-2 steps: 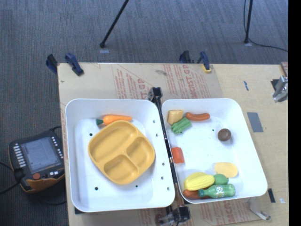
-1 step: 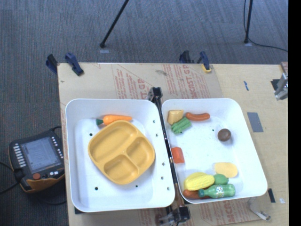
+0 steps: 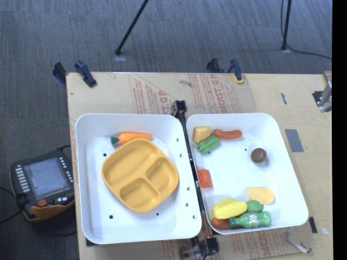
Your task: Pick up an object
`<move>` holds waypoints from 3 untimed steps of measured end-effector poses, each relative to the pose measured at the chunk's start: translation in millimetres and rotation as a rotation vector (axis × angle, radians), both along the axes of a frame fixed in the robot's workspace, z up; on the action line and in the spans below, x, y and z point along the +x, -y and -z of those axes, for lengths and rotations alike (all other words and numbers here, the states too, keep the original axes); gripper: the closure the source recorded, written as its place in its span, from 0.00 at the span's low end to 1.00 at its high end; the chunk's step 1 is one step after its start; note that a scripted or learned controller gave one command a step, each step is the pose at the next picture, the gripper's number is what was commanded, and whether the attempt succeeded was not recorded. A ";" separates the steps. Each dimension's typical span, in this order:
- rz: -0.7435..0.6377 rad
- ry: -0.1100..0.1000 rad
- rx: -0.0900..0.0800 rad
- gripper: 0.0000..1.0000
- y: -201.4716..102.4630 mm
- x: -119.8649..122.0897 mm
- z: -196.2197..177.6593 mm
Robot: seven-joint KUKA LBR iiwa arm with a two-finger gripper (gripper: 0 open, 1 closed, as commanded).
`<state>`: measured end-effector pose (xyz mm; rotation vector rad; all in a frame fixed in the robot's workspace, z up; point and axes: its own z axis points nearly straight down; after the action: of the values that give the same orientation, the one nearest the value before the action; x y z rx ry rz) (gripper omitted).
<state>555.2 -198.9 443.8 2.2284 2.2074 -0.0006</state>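
The left bin holds a yellow divided plate and, just behind it, an orange carrot. In the right bin lie a pale yellow wedge, a green pod, a red-orange sausage, a brown ball, an orange-red block against the left wall, a flat yellow piece, a yellow corn cob and a green bottle lying on its side at the front.
A black divider clamp sits where the bins meet. Blue clamps grip the bench's back edge. A teach pendant rests on the floor at left. A grey metal part pokes in at the right edge.
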 end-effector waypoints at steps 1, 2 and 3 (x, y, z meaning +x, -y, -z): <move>-0.007 0.001 -0.001 1.00 -0.7 1.1 -9.9; -0.013 0.002 -0.002 1.00 -1.4 2.2 -19.9; -0.020 0.004 -0.003 1.00 -2.3 3.4 -29.8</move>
<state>558.6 -196.6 473.6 2.2028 2.2264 0.0004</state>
